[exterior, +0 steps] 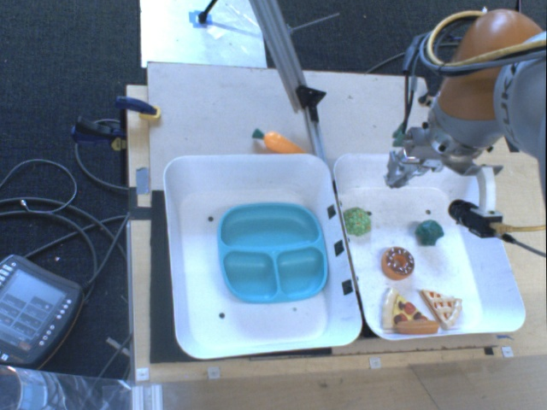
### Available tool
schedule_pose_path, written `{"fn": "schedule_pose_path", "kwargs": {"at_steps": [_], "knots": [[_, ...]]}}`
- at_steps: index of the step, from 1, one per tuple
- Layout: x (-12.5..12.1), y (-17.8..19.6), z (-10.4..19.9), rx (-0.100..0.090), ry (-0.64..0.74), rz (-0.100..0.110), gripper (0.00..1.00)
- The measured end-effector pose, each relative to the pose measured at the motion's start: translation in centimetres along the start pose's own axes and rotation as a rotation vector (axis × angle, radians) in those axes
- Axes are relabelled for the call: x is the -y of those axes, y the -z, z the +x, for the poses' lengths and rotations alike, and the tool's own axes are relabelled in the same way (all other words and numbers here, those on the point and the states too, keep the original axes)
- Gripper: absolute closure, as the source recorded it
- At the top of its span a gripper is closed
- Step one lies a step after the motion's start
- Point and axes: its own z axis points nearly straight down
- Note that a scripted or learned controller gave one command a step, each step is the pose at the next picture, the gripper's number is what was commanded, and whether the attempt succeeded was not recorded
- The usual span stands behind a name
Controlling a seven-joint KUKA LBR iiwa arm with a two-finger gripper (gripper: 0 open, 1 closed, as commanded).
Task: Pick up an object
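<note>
The worktop (222, 109) carries two white bins side by side. The left bin (192, 314) holds a blue divided plate (273, 252); the right bin (504, 301) holds the loose pieces: a pizza slice (403, 313), a waffle wedge (441, 307), a donut (397, 263), a green broccoli-like lump (357, 221) and a dark teal lump (429, 232). A carrot (279, 143) lies on the worktop just behind the left bin.

The arm (487, 75) reaches in from the right, its wrist bent so the tool (402, 171) points down over the right bin's back edge, apart from every piece. Whether the tool is spread or pressed together cannot be told at this angle, and nothing is seen between its tips.

By my judgement the step in hand is the approach: no piece has been chosen or touched yet. The next move calls for shifting forward over a piece, the broccoli or the teal lump being nearest, then lowering onto it. The flat pizza and waffle look harder to grip.
</note>
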Motion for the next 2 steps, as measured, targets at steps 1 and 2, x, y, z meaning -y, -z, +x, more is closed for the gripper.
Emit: {"fn": "schedule_pose_path", "kwargs": {"at_steps": [1, 2], "knots": [[-1.4, -0.7, 5.8, 0.0, 0.001, 0.002, 1.0], [-2.7, -0.5, 12.0, -0.001, 0.001, 0.002, 1.0]]}}
